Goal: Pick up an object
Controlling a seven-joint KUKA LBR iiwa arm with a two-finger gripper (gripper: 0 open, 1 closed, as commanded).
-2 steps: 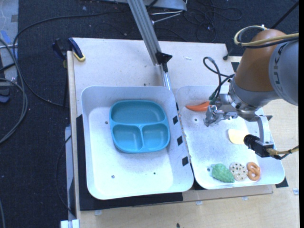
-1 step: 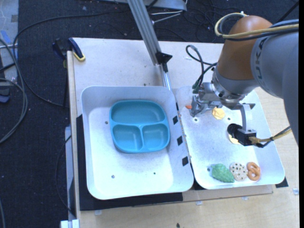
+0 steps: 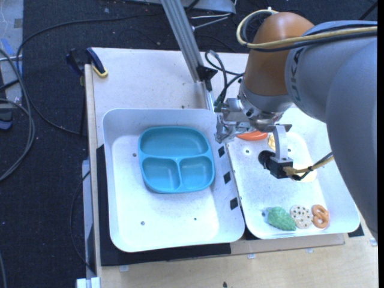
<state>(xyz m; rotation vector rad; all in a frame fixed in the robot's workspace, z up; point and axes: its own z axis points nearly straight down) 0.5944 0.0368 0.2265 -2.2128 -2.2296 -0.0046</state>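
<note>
Orange item (image 3: 253,136), flat and partly hidden, lies in the right white bin (image 3: 336,221) directly under the gripper (image 3: 249,125), which hangs low over that bin's far end. Whether the gripper touches the item, and whether it is open or closed, cannot be told from this angle; nothing is seen held.

Nearer the camera than the gripper, along the same bin's front edge, sit a green lump (image 3: 280,218), a round spotted biscuit (image 3: 300,216) and a brown pretzel (image 3: 320,215) in a row, close together. To the view's left of the gripper, the left white bin (image 3: 120,221) holds a blue three-compartment plate (image 3: 177,159), lying flat.

Both bins rest on a pale bench top (image 3: 150,80) marked with small specks. Beyond the gripper, a grey metal bar (image 3: 183,32) slants up from the bench. Far off to the gripper's left, a blue and yellow clamp (image 3: 95,63) grips the bench corner. Around the bench is dark speckled floor (image 3: 42,179) crossed by black cables (image 3: 36,116).
</note>
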